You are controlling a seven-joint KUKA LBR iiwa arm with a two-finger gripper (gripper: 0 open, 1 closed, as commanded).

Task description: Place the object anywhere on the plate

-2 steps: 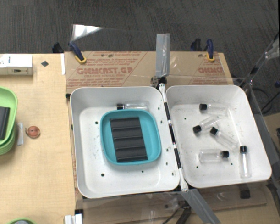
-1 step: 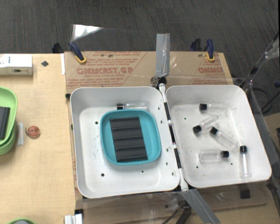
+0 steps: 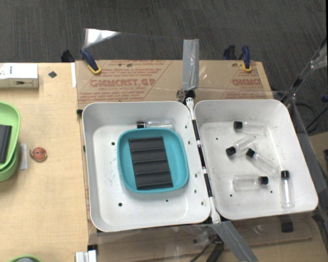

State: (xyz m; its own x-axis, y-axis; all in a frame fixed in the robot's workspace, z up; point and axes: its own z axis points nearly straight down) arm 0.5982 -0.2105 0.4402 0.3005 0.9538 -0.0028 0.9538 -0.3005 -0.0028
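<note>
Lying in the right bin (image 3: 292,123) are five clear vials with black caps: vial one (image 3: 244,125) upper centre of that bin, vial two (image 3: 237,146) just below it, vial three (image 3: 257,157) close beside and right of that, vial four (image 3: 250,181) flat lower centre with cap pointing right, vial five (image 3: 286,189) upright-in-frame near the lower right wall, cap at top. Vials two and three near each other, whether touching can't tell. Sixth vial (image 3: 153,124) sits in the left bin (image 3: 98,157), against the top edge of the plate, cap to the left, on bin floor not on plate. Teal plate (image 3: 125,156) rests centre of left bin, rounded square, carrying a dark ribbed insert (image 3: 150,161) with four ridges. Pincer and arm: state can't tell. Cardboard sheet (image 3: 151,74) behind bins at frame top, blue-orange clamps (image 3: 89,59) on it. Green tray (image 3: 7,114) at left edge of frame, small round reddish disc (image 3: 39,153) beside it on the wooden bench (image 3: 48,212).
</note>
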